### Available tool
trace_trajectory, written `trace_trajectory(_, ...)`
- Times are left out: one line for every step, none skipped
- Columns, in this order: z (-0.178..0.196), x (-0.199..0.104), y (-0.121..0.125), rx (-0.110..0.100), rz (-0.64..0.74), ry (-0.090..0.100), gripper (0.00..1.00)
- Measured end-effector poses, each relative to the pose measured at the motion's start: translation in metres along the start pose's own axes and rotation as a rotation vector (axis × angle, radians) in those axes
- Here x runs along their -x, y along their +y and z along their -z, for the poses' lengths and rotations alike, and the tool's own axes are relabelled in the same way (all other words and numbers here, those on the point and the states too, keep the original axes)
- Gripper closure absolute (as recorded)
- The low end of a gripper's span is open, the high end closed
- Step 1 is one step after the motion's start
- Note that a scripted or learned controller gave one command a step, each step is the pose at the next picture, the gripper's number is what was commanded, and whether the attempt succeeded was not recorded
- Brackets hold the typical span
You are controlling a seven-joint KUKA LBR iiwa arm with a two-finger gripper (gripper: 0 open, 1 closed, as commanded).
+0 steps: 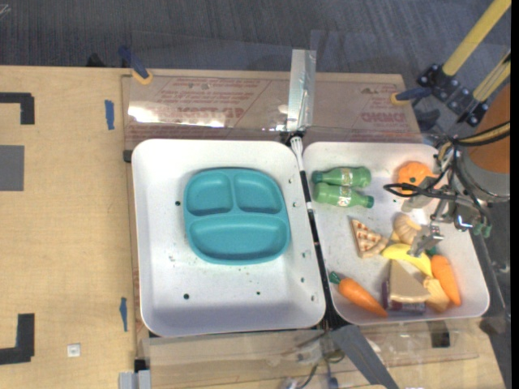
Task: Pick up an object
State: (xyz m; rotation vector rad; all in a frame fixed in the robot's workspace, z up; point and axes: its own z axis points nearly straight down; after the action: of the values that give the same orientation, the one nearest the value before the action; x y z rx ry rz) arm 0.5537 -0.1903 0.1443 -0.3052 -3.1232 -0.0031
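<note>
The right bin (478,302) holds several toy foods: two green bottles (342,185), an orange fruit (415,173), a pizza slice (366,237), a yellow banana (407,258), a carrot (358,293) at the front, a second carrot (445,278) on the right, and a brown sandwich block (405,286). My gripper (432,227) hangs low over the right half of this bin, just above the banana and a pale lumpy item (403,228). Cables and the wrist hide what lies directly under it.
A teal divided plate (237,215) lies in the left bin (154,282). A raised divider (302,209) separates the two bins. A clear panel and a metal post (302,87) stand behind them. The wooden bench (61,217) extends to the left.
</note>
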Motion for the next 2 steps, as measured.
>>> trace_trajectory(-0.055,0.022,0.043,-0.001,0.019,-0.016,0.0)
trace_trajectory(-0.055,0.01,0.083,0.0,-0.136,-0.015,0.0)
